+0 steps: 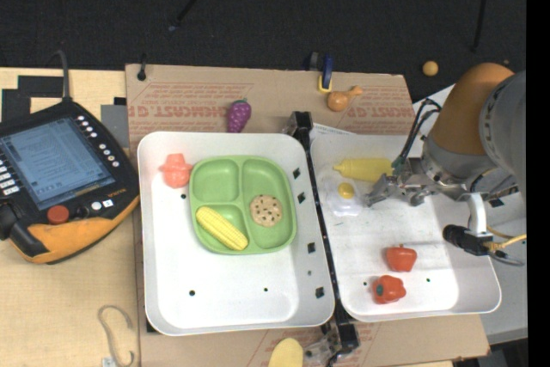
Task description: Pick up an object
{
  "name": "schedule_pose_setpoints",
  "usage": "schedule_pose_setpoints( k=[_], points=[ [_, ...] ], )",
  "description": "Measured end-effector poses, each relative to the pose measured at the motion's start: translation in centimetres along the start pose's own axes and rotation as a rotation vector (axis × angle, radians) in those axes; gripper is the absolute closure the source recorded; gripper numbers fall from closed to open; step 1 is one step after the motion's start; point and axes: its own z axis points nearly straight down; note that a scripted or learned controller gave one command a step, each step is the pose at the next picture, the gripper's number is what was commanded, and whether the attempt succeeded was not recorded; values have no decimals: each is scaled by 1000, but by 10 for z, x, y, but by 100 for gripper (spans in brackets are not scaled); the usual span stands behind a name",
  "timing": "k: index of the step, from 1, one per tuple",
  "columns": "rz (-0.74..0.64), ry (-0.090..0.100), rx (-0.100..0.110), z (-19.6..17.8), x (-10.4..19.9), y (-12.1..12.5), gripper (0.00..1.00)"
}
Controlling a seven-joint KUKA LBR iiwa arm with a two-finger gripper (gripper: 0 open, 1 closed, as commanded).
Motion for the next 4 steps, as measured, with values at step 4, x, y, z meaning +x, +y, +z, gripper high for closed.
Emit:
schedule_pose_setpoints(
  k=[4],
  points=[
    [6,-2,-6,-143,4,3,100]
  ],
)
